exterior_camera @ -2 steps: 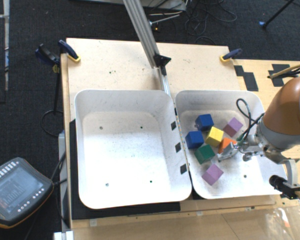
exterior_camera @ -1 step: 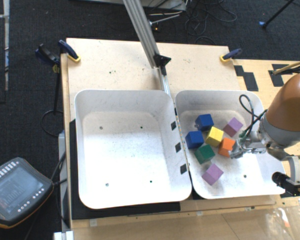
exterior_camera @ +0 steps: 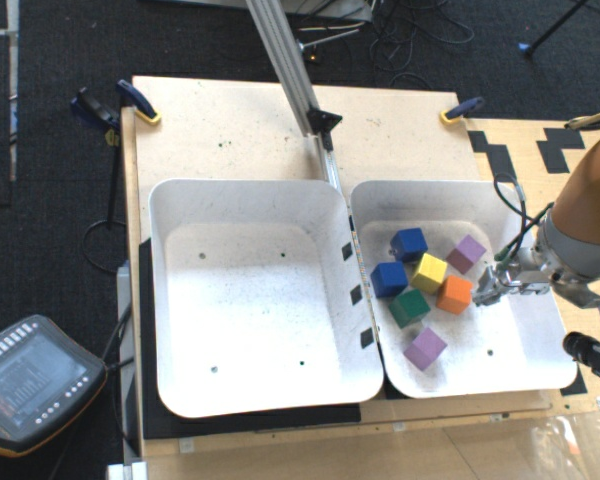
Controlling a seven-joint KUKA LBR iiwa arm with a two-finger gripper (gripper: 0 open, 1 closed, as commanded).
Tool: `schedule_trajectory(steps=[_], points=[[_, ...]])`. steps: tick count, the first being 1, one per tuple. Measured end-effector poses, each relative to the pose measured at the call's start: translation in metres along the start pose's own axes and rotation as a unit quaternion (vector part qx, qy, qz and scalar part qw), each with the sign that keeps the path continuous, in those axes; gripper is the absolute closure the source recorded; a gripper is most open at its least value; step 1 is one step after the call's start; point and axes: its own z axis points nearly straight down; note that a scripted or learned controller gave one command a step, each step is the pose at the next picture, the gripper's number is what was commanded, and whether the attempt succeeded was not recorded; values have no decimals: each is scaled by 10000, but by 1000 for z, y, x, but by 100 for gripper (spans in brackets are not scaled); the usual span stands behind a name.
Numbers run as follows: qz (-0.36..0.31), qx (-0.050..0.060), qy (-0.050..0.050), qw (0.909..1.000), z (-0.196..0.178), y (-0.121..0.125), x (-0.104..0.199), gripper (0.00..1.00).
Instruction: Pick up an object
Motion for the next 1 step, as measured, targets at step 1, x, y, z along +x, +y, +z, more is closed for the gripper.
schedule_trajectory(steps=[1], points=[[-4, -2, 0, 10000, -37, 2, 0, 100]])
